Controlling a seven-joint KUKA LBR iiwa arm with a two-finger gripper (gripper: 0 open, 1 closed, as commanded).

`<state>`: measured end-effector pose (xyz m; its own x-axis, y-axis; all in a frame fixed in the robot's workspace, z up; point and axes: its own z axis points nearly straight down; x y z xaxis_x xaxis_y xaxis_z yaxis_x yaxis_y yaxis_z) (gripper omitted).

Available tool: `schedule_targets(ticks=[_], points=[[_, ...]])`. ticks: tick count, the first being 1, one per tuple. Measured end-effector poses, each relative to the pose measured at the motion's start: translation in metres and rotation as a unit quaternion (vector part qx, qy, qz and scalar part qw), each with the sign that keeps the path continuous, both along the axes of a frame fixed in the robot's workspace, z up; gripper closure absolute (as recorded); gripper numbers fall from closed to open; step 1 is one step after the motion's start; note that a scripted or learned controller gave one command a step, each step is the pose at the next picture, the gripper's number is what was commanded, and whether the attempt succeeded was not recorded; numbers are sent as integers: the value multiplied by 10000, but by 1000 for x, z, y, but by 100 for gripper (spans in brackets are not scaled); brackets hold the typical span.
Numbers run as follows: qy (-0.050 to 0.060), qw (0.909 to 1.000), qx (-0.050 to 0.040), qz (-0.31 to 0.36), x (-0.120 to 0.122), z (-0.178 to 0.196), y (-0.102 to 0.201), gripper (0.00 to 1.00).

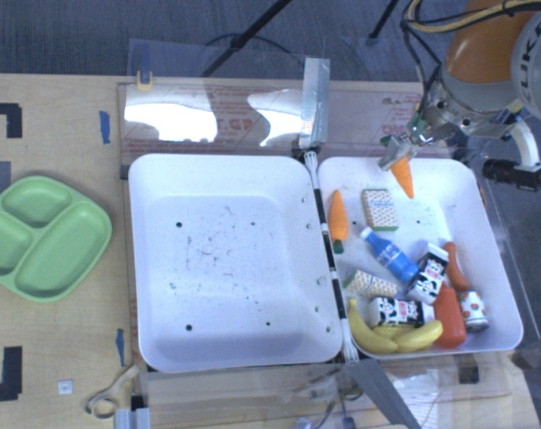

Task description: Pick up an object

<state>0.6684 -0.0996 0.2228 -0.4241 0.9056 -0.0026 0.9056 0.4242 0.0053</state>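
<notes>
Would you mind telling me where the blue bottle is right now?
The blue bottle lies in the right bin, near its middle, just below the cracker box and right of the carrot by the divider.

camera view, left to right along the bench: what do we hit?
green divided plate → left white bin → carrot by the divider → blue bottle → carrot held up in the pincer → red sausage
</notes>
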Motion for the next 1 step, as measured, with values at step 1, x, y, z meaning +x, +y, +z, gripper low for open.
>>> schedule_targets(ticks=[1], points=[[8, 9922, 0, -1245, -8, 112, 2, 100]])
